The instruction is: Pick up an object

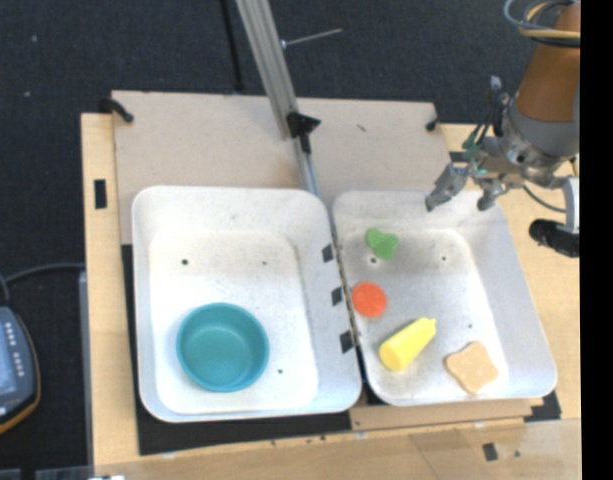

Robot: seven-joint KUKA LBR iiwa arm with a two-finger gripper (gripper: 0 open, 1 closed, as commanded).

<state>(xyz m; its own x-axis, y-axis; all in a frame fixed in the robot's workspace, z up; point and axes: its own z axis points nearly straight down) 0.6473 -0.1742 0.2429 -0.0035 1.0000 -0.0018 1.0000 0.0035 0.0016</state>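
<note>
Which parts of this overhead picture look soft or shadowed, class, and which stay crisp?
Camera view: even, soft lighting, no strong glare; faint grey shading on the right bin floor; the claw slightly blurred; the teal bowl and yellow object reasonably sharp.

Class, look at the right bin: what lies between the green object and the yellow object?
In the camera view, the orange ball lies between the green object and the yellow object, touching neither.

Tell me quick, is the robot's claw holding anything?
Gripper: open, holding nothing, above the right bin's far edge.
</note>
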